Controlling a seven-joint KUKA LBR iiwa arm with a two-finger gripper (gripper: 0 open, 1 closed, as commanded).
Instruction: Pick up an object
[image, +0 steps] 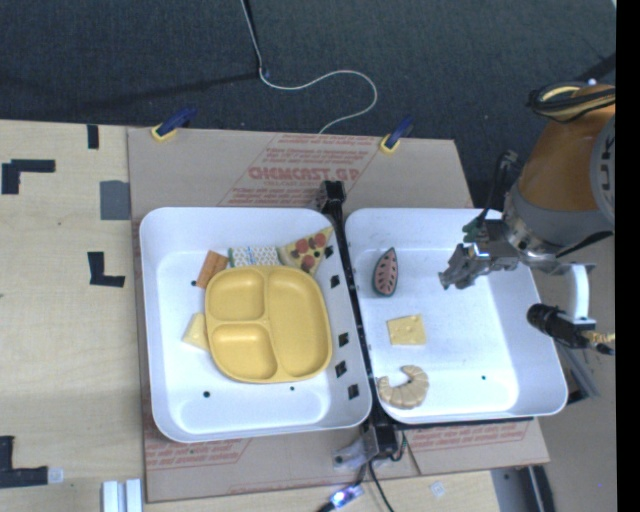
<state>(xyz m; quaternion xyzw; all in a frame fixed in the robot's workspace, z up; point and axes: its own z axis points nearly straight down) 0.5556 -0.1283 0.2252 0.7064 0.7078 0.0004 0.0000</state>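
Note:
My gripper (458, 274) hangs over the right part of the right bin (520, 400), dark fingers pointing down-left, nothing visible between them. A watermelon slice (386, 271) lies at the bin's upper left, well left of the gripper. A yellow cheese square (405, 329) sits mid-bin, below and left of the gripper. A tan croissant (404, 386) rests near the bin's front edge.
The left bin (165, 390) holds a yellow divided plate (268, 322) with a pizza slice (308, 250), a brown cracker (211, 268) and other flat food pieces tucked around it. A black divider (343, 300) runs between the bins. A white cable (330, 85) lies behind.

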